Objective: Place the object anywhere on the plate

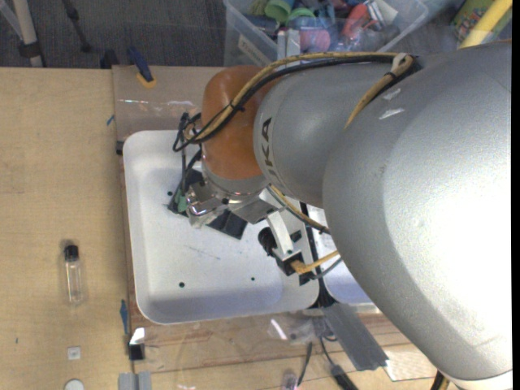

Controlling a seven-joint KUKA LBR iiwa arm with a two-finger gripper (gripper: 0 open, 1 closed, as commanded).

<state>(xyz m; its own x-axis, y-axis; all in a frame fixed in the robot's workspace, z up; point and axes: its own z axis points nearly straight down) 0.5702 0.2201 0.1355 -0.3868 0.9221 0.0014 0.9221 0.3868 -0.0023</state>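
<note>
My gripper [192, 205] is low in the left white bin [162, 287], near its upper middle, under the orange band of the wrist [231, 128]. A small green and dark thing [174, 203] shows right at the gripper's left tip, touching or nearly touching the bin floor. Whether it is held I cannot tell. The grey arm covers the whole right side of the view and hides the right bin almost entirely.
A clear vial with a dark cap [73, 271] lies on the wooden bench left of the bin. A clear tub of coloured toys [325, 10] stands at the back. A blue clip [144, 74] sits behind the bin. Cables hang below the wrist [296, 262].
</note>
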